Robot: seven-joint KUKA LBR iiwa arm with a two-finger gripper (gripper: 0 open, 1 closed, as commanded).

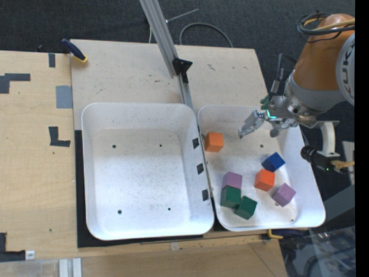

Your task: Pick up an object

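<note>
So I'm standing by the bench and the gripper (pixel 260 126) is hanging over the upper part of the right bin (pixel 316 209), with nothing between its fingers; the jaws look spread apart to me, one finger angled out toward the left and the other shorter one on the right, which makes sense if it's lining up for a grab rather than carrying anything. All the candidates are in that right bin: an orange cube (pixel 214 141) sits alone near the divider, just left of the gripper and probably the easiest target since nothing crowds it; a blue cube (pixel 273 161) is lower and to the right, with a second orange block (pixel 264 180) just below it; then a purple cube (pixel 232 181) pressed against two green cubes (pixel 238 201), and another purple block (pixel 283 194) near the right wall (that clump looks awkward, the fingers would have no room to slip in). The left bin (pixel 92 172) has no blocks in it; my guess is the pick hasn't started, the arm's only hovering.
</note>
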